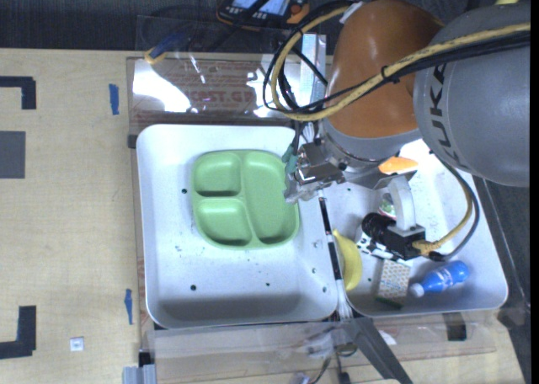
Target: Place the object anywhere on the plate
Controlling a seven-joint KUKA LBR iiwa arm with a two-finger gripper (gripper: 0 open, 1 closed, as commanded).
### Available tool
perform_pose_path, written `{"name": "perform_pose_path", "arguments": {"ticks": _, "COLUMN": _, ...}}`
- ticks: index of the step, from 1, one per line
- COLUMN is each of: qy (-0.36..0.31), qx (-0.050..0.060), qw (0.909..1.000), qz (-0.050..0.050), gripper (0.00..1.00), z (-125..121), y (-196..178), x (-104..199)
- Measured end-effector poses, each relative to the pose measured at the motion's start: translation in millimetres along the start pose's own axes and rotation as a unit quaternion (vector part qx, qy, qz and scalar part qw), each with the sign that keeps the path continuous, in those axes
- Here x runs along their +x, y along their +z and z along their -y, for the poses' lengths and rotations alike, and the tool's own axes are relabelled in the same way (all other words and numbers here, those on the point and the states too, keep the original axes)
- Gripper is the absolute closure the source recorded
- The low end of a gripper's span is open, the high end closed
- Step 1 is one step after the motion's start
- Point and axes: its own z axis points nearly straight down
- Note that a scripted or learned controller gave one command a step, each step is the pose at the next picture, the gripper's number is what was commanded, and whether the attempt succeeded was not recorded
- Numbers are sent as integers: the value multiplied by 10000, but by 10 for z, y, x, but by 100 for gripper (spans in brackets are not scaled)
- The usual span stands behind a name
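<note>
Gripper (301, 173) hangs over green plate's (240, 197) right edge, its grasp state unreadable.

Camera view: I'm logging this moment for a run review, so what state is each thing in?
Green plate: flat in the left bin, nothing on it.
Gripper: over the plate's right edge.
Banana: lying in the right bin.
Blue bottle: on its side in the right bin.
</note>
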Motion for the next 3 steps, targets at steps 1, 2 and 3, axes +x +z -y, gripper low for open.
{"name": "perform_pose_path", "arguments": {"ticks": 1, "qy": 541, "qx": -14, "qw": 9985, "qz": 7, "gripper": 100, "z": 246, "y": -942, "x": -182}}
{"name": "perform_pose_path", "arguments": {"ticks": 2, "qy": -96, "qx": -8, "qw": 10000, "qz": -1, "gripper": 100, "z": 586, "y": 639, "x": -672}}
{"name": "perform_pose_path", "arguments": {"ticks": 3, "qy": -1171, "qx": -26, "qw": 9931, "qz": 6, "gripper": 100, "z": -370, "y": 805, "x": -204}}
